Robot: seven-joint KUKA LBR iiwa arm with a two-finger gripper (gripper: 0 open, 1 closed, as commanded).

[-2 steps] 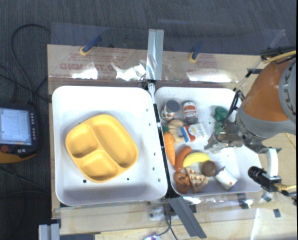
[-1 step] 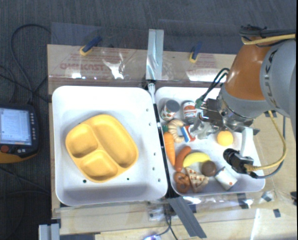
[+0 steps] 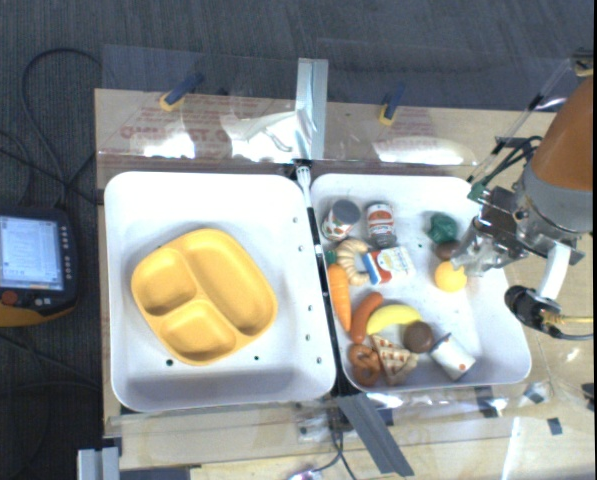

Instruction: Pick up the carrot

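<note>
there, gripper [image 3: 475,251] low over the right bin's [image 3: 498,363] far edge, grip state unclear

The carrot [image 3: 339,295] is a small orange toy, tapered, lying flat on the floor of the right bin [image 3: 498,348]. It sits hard against that bin's left wall, its long axis running roughly along the wall, slightly slanted. The thicker end points toward the far side of the bench and the narrow tip toward the near side (no green top can be made out). Its far end lies just beside a pale ringed piece [image 3: 352,255]; its near half touches a red sausage-like piece [image 3: 365,306]. It lies free, with nothing resting on top of it.
</note>
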